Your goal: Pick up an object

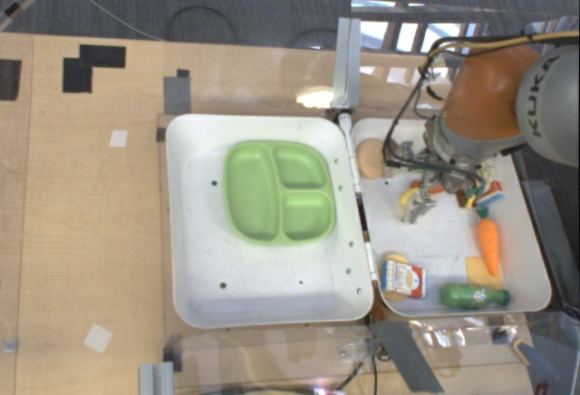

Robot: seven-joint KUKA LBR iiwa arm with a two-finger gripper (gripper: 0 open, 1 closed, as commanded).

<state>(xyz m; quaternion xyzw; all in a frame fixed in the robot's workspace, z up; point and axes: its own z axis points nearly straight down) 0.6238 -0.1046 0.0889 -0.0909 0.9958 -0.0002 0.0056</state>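
Item: gripper [419, 203], grip state we cannot tell, mid right bin [453, 244]. Nearest: carrot [489, 244], toward the right wall, long axis front-to-back.

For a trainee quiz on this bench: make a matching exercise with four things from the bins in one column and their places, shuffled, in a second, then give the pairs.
Things:
1. green divided plate
2. carrot
3. green bottle
4. small carton

Places:
A. near edge of the right bin, towards its right corner
B. middle of the left bin
C. near left corner of the right bin
D. right side of the right bin, just beyond the yellow wedge

Pairs: 1-B, 2-D, 3-A, 4-C
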